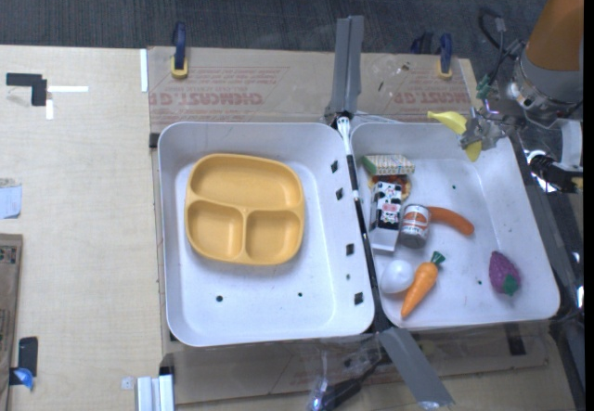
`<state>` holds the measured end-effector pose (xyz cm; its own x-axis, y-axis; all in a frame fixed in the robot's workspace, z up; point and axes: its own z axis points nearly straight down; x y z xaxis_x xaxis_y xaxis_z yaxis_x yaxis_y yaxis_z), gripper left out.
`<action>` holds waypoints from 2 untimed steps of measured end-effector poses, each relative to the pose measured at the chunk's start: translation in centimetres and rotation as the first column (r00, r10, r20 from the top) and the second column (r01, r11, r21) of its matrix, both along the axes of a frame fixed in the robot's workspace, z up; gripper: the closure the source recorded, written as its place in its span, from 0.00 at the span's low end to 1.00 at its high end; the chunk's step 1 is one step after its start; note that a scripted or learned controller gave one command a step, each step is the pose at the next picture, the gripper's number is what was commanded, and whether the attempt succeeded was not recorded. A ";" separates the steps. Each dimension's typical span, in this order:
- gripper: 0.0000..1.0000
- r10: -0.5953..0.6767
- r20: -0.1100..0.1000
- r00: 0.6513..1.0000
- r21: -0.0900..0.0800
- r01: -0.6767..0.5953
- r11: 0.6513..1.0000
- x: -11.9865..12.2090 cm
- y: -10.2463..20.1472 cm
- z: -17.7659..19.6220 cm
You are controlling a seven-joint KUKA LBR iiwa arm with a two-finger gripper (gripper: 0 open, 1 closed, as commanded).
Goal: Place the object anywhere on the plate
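over the right bin's far right corner, the gripper hangs with a yellow banana pinched at its fingertips, lifted clear of the bin floor. the banana sticks out to the left of the fingers, so the hold looks to be on one end, not the middle. it reads as a small plastic toy: light, stiff, smooth and likely slippery, with a curve that could let it swivel or slide out in transit. a grip nearer its middle would be safer; as it stands, slow travel seems wise. the arm comes in from the right, orange band high, wrist pointing down and slightly leftward. the plate, a yellow three-part tray, lies in the left bin, well apart from the banana, across the divider between bins.
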<state>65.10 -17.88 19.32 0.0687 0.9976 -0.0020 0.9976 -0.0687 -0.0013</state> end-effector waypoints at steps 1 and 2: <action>1.00 0.079 0.002 0.997 0.000 -0.079 0.997 0.8 3.2 4.8; 1.00 0.148 0.000 0.989 0.001 -0.148 0.989 -7.1 6.1 8.4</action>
<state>58.05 -11.78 27.76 -0.0799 0.9968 -0.0010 0.9968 0.0799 -0.0014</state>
